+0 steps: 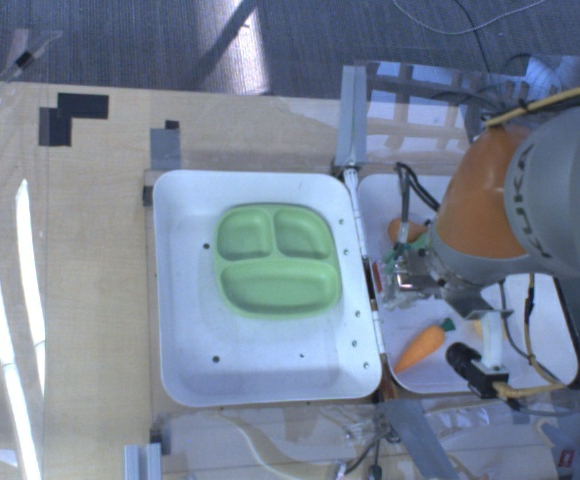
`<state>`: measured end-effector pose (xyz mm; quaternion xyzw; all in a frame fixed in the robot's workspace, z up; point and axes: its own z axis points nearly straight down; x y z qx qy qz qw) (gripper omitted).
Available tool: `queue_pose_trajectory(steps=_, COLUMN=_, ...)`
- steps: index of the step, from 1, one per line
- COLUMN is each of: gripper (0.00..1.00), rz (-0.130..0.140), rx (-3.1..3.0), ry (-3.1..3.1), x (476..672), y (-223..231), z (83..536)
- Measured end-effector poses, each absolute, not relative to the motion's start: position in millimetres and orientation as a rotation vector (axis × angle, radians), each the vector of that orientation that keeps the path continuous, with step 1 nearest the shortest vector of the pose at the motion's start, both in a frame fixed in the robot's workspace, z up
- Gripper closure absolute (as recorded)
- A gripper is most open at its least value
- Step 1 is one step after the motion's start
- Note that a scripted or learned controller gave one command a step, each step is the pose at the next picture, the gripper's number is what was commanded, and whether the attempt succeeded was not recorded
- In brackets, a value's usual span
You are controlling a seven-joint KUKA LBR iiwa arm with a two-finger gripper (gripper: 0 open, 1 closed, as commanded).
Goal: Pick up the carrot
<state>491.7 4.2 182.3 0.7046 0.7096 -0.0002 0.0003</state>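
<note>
while the grey arm [530, 198] with its orange band fills the right of the scene, two white bins are seen side by side: the left bin [185, 368] bears a green divided plate [275, 260], and the right bin [560, 363] holds the carrot [419, 346] at its near left, lying free at a slant. the gripper [402, 270] is placed just beyond the carrot, apart from it; whether it is wide or narrow cannot be told. the carrot is judged light, stiff and smooth, best taken across its thick middle.
</note>
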Motion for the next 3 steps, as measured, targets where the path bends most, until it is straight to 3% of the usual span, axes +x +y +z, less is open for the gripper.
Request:
queue_pose_trajectory(steps=1, gripper=1.0, rz=-0.005, rx=2.665, ry=1.663, x=531.1, y=-74, z=181)
queue_pose_trajectory(steps=2, gripper=1.0, rz=-0.008, rx=2.854, ry=1.317, x=486.6, y=-34, z=181)
queue_pose_trajectory(steps=3, gripper=1.0, rz=-0.007, rx=2.99, ry=0.962, x=486.8, y=23, z=181)
